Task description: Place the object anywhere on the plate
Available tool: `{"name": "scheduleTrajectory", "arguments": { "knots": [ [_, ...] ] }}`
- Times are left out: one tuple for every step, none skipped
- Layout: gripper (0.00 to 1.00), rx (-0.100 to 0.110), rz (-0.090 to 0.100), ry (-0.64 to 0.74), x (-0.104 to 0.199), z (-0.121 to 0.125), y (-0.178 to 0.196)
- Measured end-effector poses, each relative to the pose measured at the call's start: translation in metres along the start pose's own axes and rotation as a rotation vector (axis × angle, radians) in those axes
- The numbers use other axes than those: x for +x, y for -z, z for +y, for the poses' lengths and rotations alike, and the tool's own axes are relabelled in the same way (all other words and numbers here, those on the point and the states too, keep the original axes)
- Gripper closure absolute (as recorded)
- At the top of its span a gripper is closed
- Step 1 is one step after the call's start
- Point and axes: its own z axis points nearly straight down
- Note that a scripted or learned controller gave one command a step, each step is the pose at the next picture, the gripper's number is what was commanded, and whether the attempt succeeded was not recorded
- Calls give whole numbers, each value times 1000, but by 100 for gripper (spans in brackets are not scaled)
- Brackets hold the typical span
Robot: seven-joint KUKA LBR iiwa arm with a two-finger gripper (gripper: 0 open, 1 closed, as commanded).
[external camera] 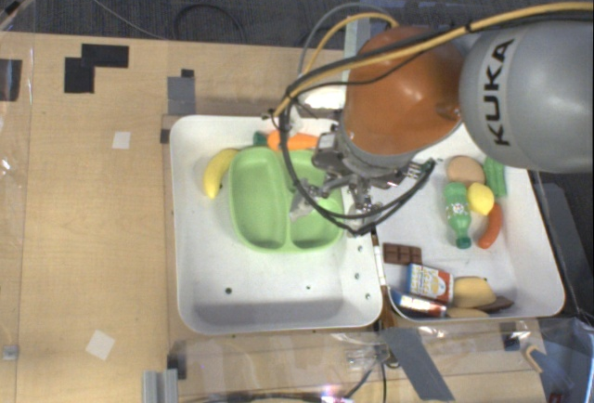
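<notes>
Green plate (261,200): landmark, long axis running up-down.
Gripper (323,192): hung over plate's right compartment; grip state cannot be told.
Banana (218,171): touching plate's upper-left rim.

Glossy green plastic plate (269,201), smooth white plastic bins (200,234), matt pale wood bench (83,234), glossy orange arm band (399,99)

light: bright, even | shadows: soft | focus: slightly soft | glare: mild
</notes>
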Motion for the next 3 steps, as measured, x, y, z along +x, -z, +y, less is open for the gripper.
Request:
{"name": "scheduleTrajectory", "arguments": {
  "knots": [
    [100,7,-7,-3,-2,-2,13],
    [100,0,1,146,30,66,0],
    [100,3,3,630,95,44,42]
  ]
}}
